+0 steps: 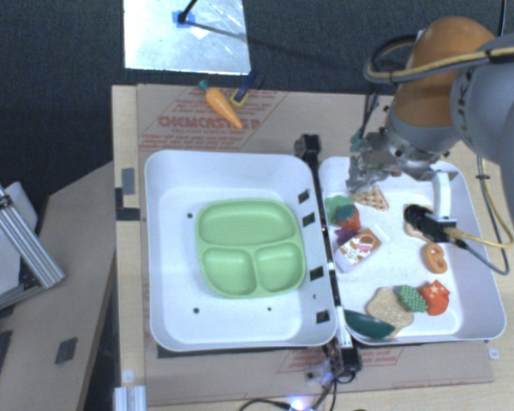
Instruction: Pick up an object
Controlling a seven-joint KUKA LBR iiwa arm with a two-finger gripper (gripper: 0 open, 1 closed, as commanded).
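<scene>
My gripper hangs low over the back left corner of the right bin, just above and to the left of a tan waffle piece. Close below it lie a green leafy toy, a red piece and a small printed packet. Further forward in that bin are a brown pretzel, a bread slice, a green textured piece, a red toy and a dark green vegetable. Nothing can be seen held by the gripper.
The left bin holds a light green divided plate. An orange carrot lies on the cardboard behind the bins, near a silver sheet. The arm reaches in over the right bin's back right.
</scene>
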